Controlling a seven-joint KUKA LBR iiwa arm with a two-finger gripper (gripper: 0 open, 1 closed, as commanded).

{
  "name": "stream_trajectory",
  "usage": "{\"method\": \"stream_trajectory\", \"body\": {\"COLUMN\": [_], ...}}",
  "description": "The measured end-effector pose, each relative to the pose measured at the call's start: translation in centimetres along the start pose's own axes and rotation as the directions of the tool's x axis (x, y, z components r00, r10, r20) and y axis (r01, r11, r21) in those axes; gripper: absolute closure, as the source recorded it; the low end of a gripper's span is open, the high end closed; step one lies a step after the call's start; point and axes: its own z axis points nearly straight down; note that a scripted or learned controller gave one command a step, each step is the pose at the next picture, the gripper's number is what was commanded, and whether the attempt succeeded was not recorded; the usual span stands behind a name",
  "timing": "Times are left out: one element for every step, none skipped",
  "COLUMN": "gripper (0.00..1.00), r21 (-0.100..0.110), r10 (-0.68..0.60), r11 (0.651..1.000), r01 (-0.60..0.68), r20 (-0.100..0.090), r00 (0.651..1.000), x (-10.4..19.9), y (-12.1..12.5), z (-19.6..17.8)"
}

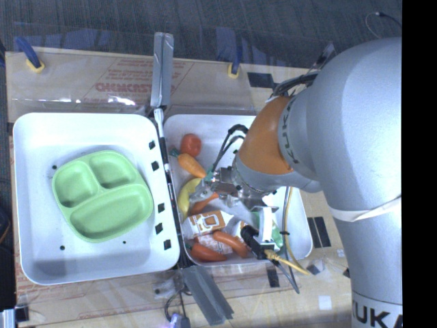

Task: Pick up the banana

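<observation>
Curved yellow banana (186, 195): partly hidden under tool (213, 183), right bin (205, 125)
Tool state: cannot tell
Surface (89, 80): printed cardboard under bins

The bench (89, 70) is pale wood with faded red lettering across its far part. Two shallow white bins sit directly on it, side by side and touching along a grey divider strip (162, 67). The left bin (27, 183) and the right bin (205, 125) fill most of the surface. Blue clamps (27, 53) grip the far edge.
</observation>
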Motion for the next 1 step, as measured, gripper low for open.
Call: {"method": "stream_trajectory", "body": {"gripper": [1.0], "r21": [0.004], "r10": [-0.004], "r11": [1.0], "r01": [0.004], "r20": [-0.001], "r00": [1.0], "x": [0.08], "y": [-0.08], "z": [-0.85]}}
